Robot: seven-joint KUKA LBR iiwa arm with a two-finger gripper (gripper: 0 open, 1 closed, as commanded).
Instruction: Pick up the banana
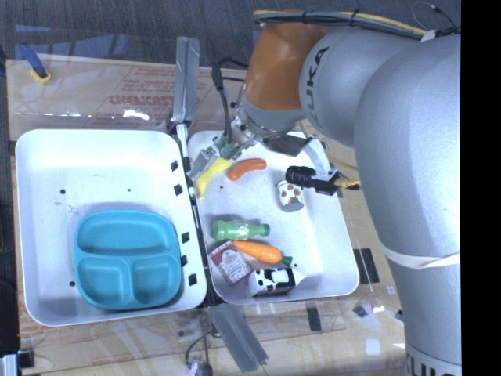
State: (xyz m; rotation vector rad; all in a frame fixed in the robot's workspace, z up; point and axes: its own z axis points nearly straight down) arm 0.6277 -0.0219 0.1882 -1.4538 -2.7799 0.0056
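One banana (211, 174) lies just below the hand (211, 157), its long axis slanting down-left. Whether the hand grips it, I cannot tell.

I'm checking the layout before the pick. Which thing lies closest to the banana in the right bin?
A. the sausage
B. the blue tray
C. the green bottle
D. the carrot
A: the sausage lies just to the right of the banana near the bin's top left corner, while the green bottle and carrot lie lower down.
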